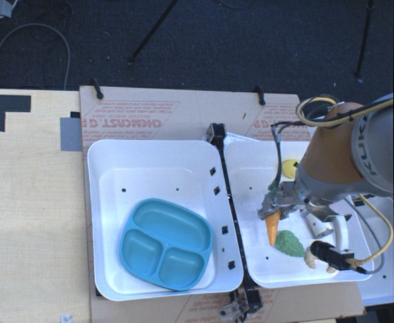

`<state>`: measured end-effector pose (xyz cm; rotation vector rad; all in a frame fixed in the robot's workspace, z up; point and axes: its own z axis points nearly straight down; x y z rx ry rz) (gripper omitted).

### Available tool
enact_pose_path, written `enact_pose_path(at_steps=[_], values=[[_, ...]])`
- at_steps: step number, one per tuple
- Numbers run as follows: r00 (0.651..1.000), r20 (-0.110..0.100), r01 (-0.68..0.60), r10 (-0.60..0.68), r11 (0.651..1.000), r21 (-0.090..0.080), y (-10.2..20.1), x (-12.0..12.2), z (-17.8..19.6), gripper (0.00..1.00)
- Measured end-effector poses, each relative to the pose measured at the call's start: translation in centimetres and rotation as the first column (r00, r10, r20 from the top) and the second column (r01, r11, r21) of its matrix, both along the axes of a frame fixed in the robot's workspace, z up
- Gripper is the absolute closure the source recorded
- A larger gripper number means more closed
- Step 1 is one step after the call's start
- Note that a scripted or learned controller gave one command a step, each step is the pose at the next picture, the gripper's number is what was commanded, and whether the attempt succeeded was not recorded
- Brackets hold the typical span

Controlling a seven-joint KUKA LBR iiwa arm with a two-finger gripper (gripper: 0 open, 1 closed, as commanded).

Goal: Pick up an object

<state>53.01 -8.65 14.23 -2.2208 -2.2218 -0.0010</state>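
Nearest us, a blue divided plate (166,243) lies in the left bin (109,160), toward its 6 o'clock side. In the right bin (250,163), a green leafy piece (289,243) sits just beside an orange carrot (272,229), at its 5 o'clock. The gripper (273,210) sits right at the carrot's wide end, at 12 o'clock; we cannot tell whether it is open or closed. Farther back, a yellow object (289,167) lies partly behind the arm (331,153).

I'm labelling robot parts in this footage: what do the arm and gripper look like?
The arm is thick and grey, with a broad orange band above the wrist. A yellow cable loops over the band, with thin black cables beside it. The gripper at its end is a small dark grey assembly.
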Motion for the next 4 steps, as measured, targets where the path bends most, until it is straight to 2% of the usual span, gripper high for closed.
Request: enact_pose_path(at_steps=[1,2,3,4], values=[[1.000,0.003,0.000,0.000,1.000,-0.001,-0.3,0.1,6.3,1.00],[1.000,0.002,0.000,0.000,1.000,-0.001,-0.4,0.2,10.6,1.00],[1.000,-0.006,-0.003,0.003,1.000,0.002,5.1,-1.7,9.5,1.00],[1.000,-0.005,-0.005,0.005,1.000,0.002,10.5,-1.7,9.4,1.00]])
